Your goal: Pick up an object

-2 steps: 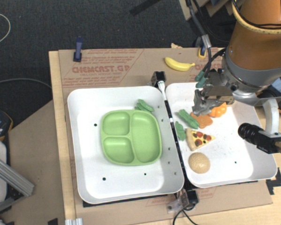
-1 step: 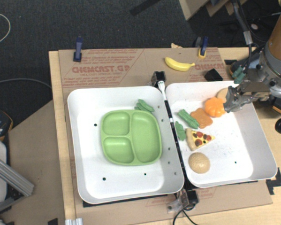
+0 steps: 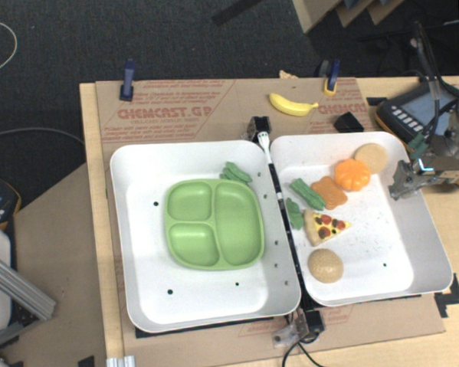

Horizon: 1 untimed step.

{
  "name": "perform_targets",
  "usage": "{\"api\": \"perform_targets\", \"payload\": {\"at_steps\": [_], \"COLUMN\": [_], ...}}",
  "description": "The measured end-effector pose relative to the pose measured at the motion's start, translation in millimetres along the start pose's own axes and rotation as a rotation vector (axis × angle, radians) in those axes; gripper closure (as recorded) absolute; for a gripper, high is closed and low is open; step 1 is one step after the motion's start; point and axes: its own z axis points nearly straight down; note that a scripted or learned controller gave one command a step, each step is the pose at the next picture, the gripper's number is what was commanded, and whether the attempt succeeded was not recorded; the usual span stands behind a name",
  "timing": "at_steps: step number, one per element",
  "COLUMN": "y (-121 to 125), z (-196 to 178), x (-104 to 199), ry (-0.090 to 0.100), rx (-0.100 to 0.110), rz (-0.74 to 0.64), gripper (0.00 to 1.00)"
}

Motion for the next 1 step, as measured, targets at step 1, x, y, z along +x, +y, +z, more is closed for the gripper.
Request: {"api": "perform_targets", "payload": {"at_steps": [1], "y": [0.7], "z": [21.3], "x": [-61.3], "ry": [0.000], "rx": [-0.003], "rz": [-0.001], "gripper": [1.00]}}
